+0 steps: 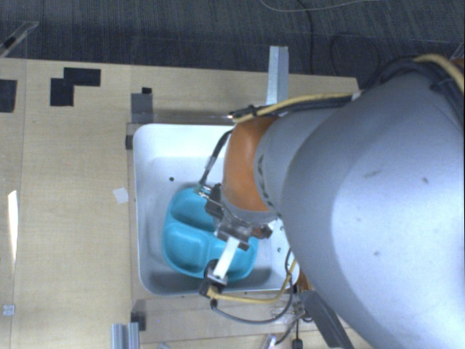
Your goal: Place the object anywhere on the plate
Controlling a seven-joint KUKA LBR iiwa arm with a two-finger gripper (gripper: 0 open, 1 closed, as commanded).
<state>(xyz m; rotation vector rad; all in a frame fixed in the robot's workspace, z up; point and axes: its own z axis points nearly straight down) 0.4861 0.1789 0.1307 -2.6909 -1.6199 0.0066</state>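
1. A shallow white plastic bin (pixel 145 195) sits on a pale wooden bench (pixel 65 217). Its left wall, far wall and near wall are visible. Its right side is hidden under the robot.
2. A turquoise plastic plate with rounded corners (pixel 185 235) lies flat on the bin floor, in the left and near part of the bin. A raised ridge divides it into sections.
3. The plate's long axis runs at a slant, from the far left toward the near right. Its near-right end is covered by the wrist.
4. Only a narrow strip of floor separates the plate from the left wall and from the near wall. The widest bare floor lies beyond the plate, toward the bin's far-left corner.
5. The large grey arm with an orange band (pixel 243 162) fills the right of the view. Its gripper (pixel 234 233) hangs over the plate's right half.
6. Whether the gripper is apart, together or holding anything cannot be told.
7. An upright metal post (pixel 278 75) stands at the bin's far edge. Black tape marks (pixel 73 84) lie on the bench at far left.
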